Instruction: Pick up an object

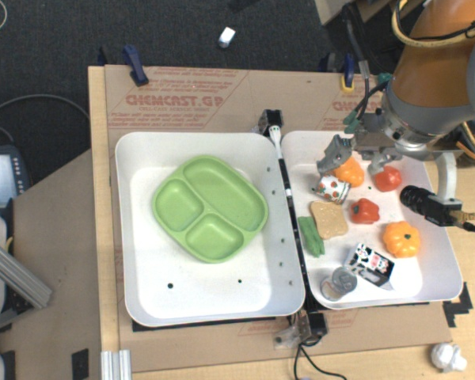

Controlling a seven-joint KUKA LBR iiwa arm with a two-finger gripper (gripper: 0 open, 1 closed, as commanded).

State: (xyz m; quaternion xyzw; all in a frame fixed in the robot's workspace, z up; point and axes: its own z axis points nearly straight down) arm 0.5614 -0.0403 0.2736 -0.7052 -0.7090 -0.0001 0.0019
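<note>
Dark carpet surrounds a cardboard-topped bench bearing two white bins side by side. Reaching in from the right, the arm hangs its gripper over the right bin, fingers spread apart — one grey finger to the left, the other to the right, nothing clamped between them. Just below the gripper sits an orange; a red tomato lies just right of it. Further below are a red pepper, bread, a green pod, a small pumpkin, a carton and a can. Well left of the gripper, the left bin holds a green divided plate.
</note>
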